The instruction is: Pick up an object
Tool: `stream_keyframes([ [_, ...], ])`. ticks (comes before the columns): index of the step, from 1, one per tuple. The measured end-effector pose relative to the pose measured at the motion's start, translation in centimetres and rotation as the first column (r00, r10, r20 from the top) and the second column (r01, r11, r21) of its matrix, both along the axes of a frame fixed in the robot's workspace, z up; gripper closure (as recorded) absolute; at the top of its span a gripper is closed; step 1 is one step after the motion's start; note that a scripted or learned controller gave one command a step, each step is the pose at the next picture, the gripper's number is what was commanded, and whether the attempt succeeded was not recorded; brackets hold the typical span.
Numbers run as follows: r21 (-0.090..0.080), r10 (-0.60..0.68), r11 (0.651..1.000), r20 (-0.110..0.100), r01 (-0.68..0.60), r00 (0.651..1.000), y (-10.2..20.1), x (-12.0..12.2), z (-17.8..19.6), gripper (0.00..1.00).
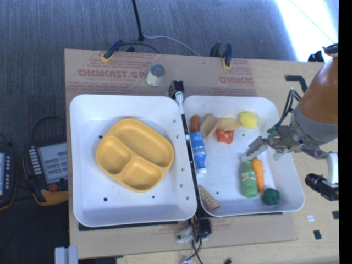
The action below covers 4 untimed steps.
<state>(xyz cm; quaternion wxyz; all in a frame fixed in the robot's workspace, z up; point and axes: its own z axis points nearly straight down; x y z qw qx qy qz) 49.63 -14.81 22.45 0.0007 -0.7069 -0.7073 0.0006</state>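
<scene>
Honestly, the crowding is what worries me. The claw point(254, 150) hangs over the right bin point(275, 110), its 2 fingers spread with nothing between them, tips just above the upper ends of the carrot point(258, 173) and the green bottle point(248, 179). Those 2 lie side by side and touching, so if the claw drops where it is, I'd guess 1 finger lands on top of a piece instead of beside it, or it shoves both along the floor of the bin and comes up bare. The green ball point(270, 196) sits just below them near the bin's corner and could get knocked against the wall. The smooth, rounded shapes look likely to squirt out of a pinch. Further off in the same bin are the blue bottle point(197, 152) along the left wall, a sausage point(194, 123), a red piece point(224, 136) and a lemon point(248, 119), better spaced and maybe easier. The left bin point(82, 147) carries a yellow divided plate point(135, 154), well apart from all this on the desk point(82, 70).
</scene>
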Motion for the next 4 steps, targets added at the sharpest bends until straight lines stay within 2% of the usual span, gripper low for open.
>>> stream_keyframes([
  [1, -0.001, 0.0, 1.0, 0.005, 0.0, 1.0, -2.6, 0.4, -12.7, 0.0],
  [2, -0.003, -0.001, 1.0, 0.008, 0.001, 1.0, -2.7, 0.5, -11.6, 1.0],
  [3, -0.001, 0.0, 1.0, 0.003, 0.0, 1.0, 2.2, 0.3, 2.2, 1.0],
  [4, -0.001, 0.0, 1.0, 0.001, 0.0, 1.0, 2.2, 0.3, 2.2, 0.0],
])
